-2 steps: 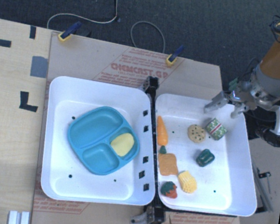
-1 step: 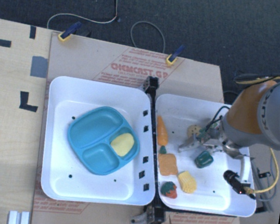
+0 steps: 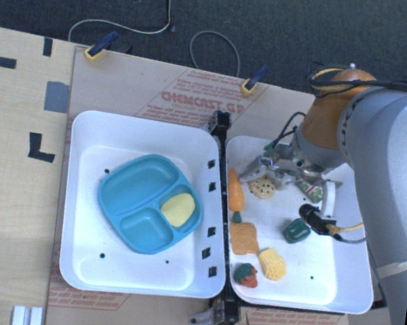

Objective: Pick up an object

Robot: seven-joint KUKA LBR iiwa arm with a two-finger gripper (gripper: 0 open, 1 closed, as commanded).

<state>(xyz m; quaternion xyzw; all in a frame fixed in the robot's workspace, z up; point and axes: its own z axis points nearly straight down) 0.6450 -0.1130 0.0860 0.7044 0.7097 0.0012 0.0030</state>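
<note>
Gripper (image 3: 272,173) hangs low at abt 11 o'clock in the right bin (image 3: 337,282), right over the round cookie (image 3: 263,188), prob. lining up a pick, but can't tell whether it's open, closed or gripping w/ this view.

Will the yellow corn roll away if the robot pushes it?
Maybe a little. The corn looks rounded and stubby, so a nudge could roll or spin it. It looks like a small toy, so probably light and stiff. The orange slab and strawberry lie close by, so they might stop it.
</note>
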